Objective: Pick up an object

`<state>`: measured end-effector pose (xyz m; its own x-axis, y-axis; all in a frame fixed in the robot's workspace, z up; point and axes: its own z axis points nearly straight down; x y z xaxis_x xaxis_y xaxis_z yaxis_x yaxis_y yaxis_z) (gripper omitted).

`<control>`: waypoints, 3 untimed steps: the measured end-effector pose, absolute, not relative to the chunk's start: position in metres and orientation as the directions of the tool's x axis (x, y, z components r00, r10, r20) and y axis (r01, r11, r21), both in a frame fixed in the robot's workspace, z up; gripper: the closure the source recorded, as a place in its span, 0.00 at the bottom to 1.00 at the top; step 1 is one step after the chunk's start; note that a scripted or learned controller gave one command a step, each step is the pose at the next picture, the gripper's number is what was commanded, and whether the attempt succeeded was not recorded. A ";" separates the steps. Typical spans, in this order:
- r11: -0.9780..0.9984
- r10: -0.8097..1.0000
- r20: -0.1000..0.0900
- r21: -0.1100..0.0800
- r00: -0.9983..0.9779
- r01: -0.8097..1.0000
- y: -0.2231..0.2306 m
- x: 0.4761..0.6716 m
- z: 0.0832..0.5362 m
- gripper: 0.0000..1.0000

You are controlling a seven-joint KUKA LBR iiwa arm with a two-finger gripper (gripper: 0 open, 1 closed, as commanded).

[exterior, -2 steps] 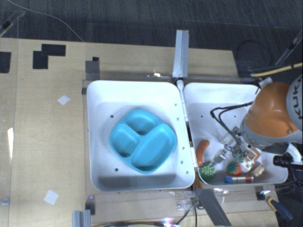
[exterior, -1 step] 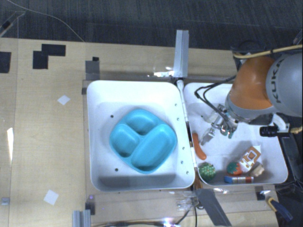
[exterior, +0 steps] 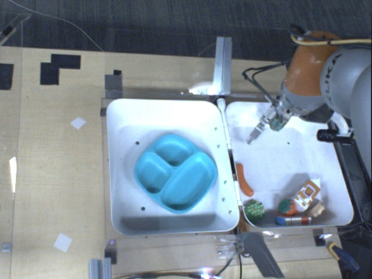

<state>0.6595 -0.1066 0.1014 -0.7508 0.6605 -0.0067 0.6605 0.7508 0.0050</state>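
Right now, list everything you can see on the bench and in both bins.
divided plate: one, blue, three compartments, middle of left bin.
carrot-like stick: one, orange, right bin, along its left wall.
ball: one, green, right bin's front left corner.
small round item: one, green and orange, right bin's front.
carton: one, white and orange, right bin's front right.
marker: one, red with blue end, against right bin's front wall.
arm: one, grey with orange band, from the right.
end effector: one, over right bin's back left.
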 end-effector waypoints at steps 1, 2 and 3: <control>0.706 0.708 -0.008 0.007 -0.706 0.708 -0.084 0.592 0.089 0.00; 0.800 0.600 -0.005 0.004 -0.800 0.600 -0.044 0.489 0.186 0.00; 0.645 0.764 -0.006 0.007 -0.645 0.764 -0.085 0.490 0.091 0.00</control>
